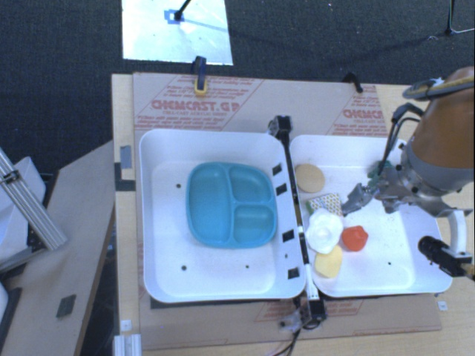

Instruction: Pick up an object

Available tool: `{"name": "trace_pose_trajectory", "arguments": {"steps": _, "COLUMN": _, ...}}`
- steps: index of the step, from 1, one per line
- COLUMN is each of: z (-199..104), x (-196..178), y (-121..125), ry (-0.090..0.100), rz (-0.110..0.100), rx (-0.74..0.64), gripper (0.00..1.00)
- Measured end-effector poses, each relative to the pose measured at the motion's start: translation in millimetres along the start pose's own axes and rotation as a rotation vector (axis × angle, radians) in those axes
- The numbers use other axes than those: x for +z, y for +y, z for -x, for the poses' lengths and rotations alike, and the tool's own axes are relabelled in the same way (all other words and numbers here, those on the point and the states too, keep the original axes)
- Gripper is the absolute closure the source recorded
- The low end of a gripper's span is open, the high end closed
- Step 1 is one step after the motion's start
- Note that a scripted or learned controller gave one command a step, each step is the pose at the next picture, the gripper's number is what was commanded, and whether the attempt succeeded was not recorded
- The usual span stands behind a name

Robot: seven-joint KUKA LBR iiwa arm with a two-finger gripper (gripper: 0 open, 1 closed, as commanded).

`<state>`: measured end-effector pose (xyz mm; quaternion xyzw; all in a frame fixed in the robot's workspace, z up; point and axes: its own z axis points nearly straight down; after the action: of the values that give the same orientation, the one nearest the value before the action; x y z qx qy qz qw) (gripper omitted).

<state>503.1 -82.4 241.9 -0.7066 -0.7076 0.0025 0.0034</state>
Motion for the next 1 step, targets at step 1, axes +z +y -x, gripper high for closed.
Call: {"name": "trace_pose_trajectory", "arguments": {"steps": 1, "z": 0.1, "x": -4.6, "y": 2.0, "ry": -0.001, "rz": 0.01, "rx": -0.002, "gripper": 0.0}}
